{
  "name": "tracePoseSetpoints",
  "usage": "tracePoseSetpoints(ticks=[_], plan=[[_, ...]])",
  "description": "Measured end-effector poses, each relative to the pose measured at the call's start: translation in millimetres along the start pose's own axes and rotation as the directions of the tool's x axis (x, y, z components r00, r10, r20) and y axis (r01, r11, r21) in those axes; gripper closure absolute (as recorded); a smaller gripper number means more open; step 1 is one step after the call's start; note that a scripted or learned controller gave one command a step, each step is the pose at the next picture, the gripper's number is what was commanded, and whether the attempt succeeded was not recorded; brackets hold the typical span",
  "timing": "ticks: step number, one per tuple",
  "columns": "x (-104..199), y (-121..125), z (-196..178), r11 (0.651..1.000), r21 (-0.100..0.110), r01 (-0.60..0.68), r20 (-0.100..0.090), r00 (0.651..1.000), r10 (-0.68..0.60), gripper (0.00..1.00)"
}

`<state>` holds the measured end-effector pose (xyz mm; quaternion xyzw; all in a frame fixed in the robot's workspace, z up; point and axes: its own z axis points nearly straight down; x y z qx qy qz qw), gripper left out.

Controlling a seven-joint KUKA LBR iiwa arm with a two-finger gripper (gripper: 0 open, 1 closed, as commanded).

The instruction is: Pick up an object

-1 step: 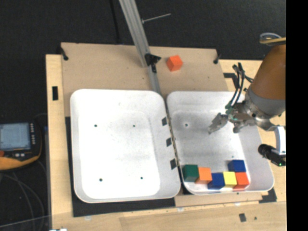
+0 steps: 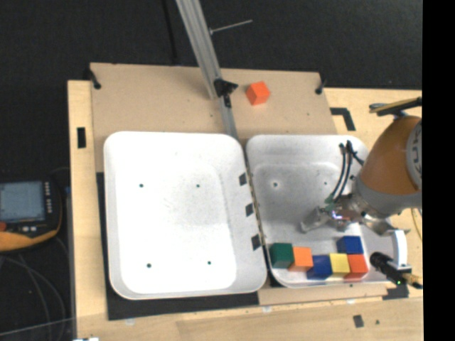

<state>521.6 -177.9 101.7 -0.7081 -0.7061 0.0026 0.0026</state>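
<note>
Several small blocks lie along the front of the right bin (image 2: 284, 162): a green one (image 2: 281, 255), an orange one (image 2: 303, 258), a blue one (image 2: 320, 267), a yellow one (image 2: 339, 263), a red one (image 2: 357, 264) and a second blue one (image 2: 350, 245) behind them. My gripper (image 2: 313, 222) hangs low over the right bin's middle, just behind and above this row, pointing left. The grey arm with its orange band (image 2: 389, 163) comes in from the right. Nothing shows in the gripper.
The left bin (image 2: 174, 212) adjoins the right one. An orange cube (image 2: 257, 93) sits outside the bins on the brown board at the back. A slanted metal pole (image 2: 201, 45) rises behind the bins. A small screen device (image 2: 25, 203) lies at far left.
</note>
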Motion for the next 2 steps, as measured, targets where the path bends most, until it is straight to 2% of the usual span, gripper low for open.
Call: tracePoseSetpoints(ticks=[1, 2], plan=[[-7.7, -33.7, 2.3, 1.000, -0.022, 0.005, 0.006, 1.000, -0.004, 0.00], [-19.6, 56.4, 3.0, 1.000, -0.016, 0.008, 0.004, 1.000, -0.008, 0.00]])
